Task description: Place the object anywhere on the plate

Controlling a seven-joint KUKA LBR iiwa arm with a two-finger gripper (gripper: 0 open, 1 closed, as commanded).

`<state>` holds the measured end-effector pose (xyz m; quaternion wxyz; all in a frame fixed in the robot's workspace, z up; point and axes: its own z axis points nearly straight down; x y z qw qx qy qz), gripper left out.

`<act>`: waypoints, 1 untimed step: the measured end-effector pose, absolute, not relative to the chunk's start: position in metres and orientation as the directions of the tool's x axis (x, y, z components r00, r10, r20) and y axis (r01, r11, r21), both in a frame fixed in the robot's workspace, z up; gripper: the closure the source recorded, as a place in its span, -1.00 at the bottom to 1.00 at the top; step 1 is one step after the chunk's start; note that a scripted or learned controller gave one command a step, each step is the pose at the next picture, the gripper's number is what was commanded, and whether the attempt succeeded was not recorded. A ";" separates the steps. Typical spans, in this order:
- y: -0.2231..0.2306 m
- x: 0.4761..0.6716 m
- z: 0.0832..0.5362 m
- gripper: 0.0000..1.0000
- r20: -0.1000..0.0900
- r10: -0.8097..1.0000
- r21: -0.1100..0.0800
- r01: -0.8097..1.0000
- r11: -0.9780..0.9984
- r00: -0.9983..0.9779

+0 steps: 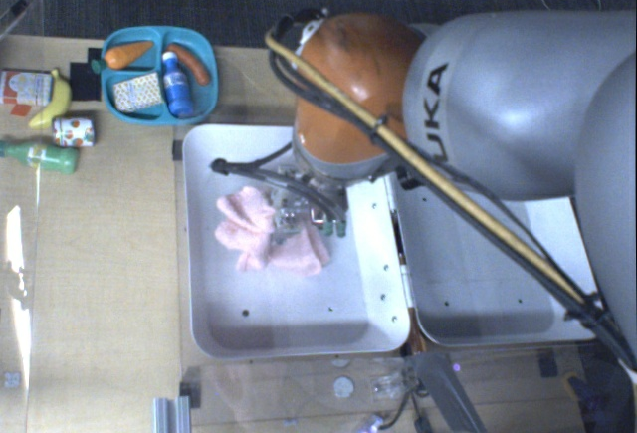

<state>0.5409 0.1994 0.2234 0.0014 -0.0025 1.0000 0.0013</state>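
Observation:
A crumpled pink cloth-like object point(254, 222) lies in the left white bin point(289, 326), in its upper middle part. My gripper point(297, 222) hangs straight over the object's right half and reaches down onto it; the wrist and cables hide the contact. The blue divided plate point(204, 58) stands on the bench beyond the bin's far left corner, well apart from the gripper. It holds an orange carrot-like toy point(129, 53), a blue bottle point(177, 88) and a checkered piece point(136, 94).
On the bench left of the plate lie a yellow banana point(52, 101), a small can point(74, 131), a green bottle point(42, 156) and a red-white box point(22, 88). The arm's grey body covers much of the right bin point(478, 317).

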 end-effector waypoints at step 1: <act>0.199 0.541 0.224 -1.00 -0.003 -0.005 0.003 -0.005 1.000 -1.000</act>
